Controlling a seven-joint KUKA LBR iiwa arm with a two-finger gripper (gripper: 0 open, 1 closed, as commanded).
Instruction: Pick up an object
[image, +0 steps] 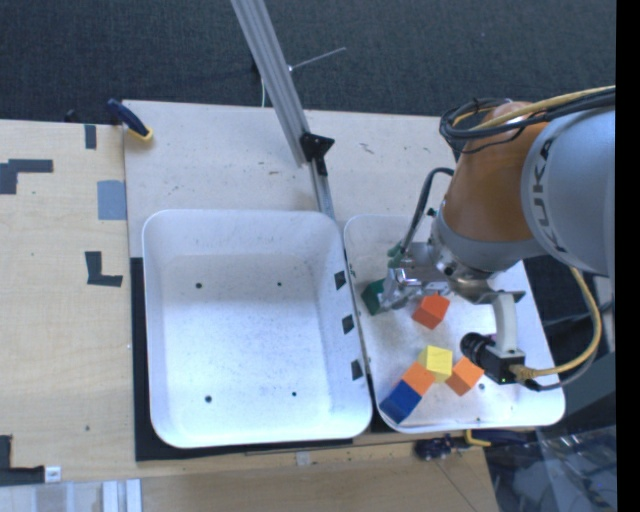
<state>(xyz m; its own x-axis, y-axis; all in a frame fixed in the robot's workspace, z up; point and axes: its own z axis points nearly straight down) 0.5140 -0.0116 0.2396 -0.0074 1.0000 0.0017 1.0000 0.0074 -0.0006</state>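
The claw (398, 290) hangs low in the right bin (530, 400) beside a green block (373, 297), its grip state unclear.

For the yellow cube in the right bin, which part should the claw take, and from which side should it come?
Grip the yellow cube from above, probably across its two faces at upper left and lower right. An orange block touches its lower-left side and another orange block lies close at lower right, so a level approach looks crowded.
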